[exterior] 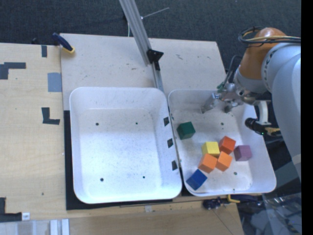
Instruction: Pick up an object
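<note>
- Arm (274,77) reaches in from right, wrist bent over right bin's (259,180) far edge.
- Gripper (218,102): finger spread cannot be told; nothing seen held.
- Green cube (186,129) lies nearest, below-left of gripper; remaining blocks (220,155) cluster farther below.

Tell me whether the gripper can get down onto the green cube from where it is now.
Probably yes. The gripper hangs over the far end of the right bin, and the green cube sits alone near the bin's left wall, apart from the other cubes. That wall may crowd one finger.
</note>
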Controlling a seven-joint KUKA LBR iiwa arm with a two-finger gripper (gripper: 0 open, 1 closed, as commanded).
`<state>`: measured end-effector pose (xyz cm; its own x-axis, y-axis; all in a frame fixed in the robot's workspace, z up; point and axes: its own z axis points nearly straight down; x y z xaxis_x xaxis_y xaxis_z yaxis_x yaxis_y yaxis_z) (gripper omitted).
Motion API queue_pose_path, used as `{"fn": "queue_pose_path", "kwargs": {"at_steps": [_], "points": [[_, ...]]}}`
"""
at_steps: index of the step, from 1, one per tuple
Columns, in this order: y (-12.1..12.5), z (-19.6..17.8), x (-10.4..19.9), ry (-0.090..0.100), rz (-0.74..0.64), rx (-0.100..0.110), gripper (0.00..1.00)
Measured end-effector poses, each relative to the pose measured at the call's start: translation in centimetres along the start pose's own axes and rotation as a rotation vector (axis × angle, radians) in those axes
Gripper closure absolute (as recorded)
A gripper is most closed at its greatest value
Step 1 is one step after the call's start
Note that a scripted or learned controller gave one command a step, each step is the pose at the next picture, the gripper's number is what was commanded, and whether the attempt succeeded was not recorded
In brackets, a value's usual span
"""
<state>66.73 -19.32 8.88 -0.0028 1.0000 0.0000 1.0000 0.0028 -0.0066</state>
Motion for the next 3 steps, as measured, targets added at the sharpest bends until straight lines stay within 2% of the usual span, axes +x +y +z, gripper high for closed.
{"fn": "queue_pose_path", "kwargs": {"at_steps": [1,2,3], "points": [[0.1,-1.3,0.0,-0.002,-0.002,-0.004,1.0],[0.4,-6.1,1.0,-0.001,0.001,-0.011,1.0],[1.2,-11.3,0.3,-0.002,0.0,-0.012,1.0]]}}
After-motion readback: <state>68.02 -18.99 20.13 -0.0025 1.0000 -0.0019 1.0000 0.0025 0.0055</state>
